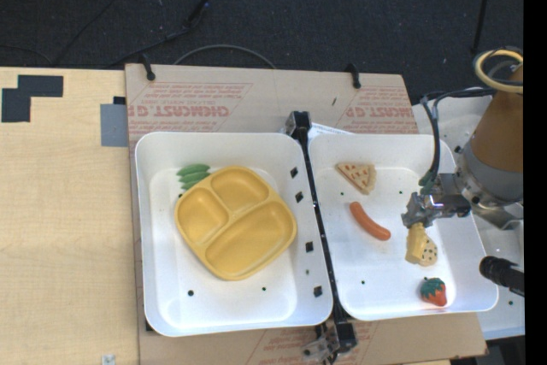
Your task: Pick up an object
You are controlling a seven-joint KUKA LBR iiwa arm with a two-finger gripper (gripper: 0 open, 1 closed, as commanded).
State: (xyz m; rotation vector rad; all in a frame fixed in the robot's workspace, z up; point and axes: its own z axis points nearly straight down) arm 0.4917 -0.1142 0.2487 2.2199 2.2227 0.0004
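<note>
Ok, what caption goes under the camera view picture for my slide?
Robot pincer hovers over a cheese wedge in the right bin, near a sausage.

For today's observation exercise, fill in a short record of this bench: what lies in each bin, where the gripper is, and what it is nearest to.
left bin: yellow divided plate, green item at the plate's upper-left edge
right bin: pizza slice, sausage, cheese wedge, strawberry
gripper: over the right bin's right side
nearest thing: cheese wedge, just below the gripper
held: nothing seen between the fingers
</note>
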